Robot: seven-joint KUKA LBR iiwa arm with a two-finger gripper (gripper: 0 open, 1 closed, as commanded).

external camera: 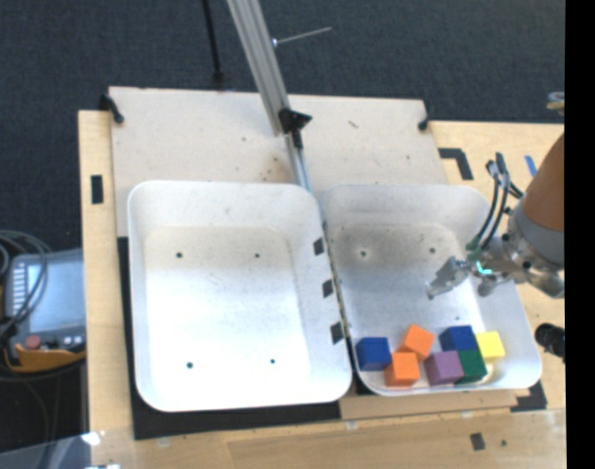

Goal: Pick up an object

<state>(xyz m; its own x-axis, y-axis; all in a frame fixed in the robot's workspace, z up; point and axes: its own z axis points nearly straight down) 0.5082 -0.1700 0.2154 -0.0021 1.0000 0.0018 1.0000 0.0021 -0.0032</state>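
Observation:
Several small blocks lie clustered at the near edge of the right bin (395,213): a blue block (373,352), two orange blocks (419,340) (403,367), a purple block (442,366), a second blue block (460,339), a green block (473,364) and a yellow block (490,345). My gripper (463,279) hangs over the right side of this bin, a little behind the cluster and apart from it. Nothing shows in its grasp.
The left bin (229,291) sits beside the right one, their rims meeting along the middle. A slanted metal rail (263,57) rises from behind the bins. A grey device with cables (43,301) stands off the bench at the left.

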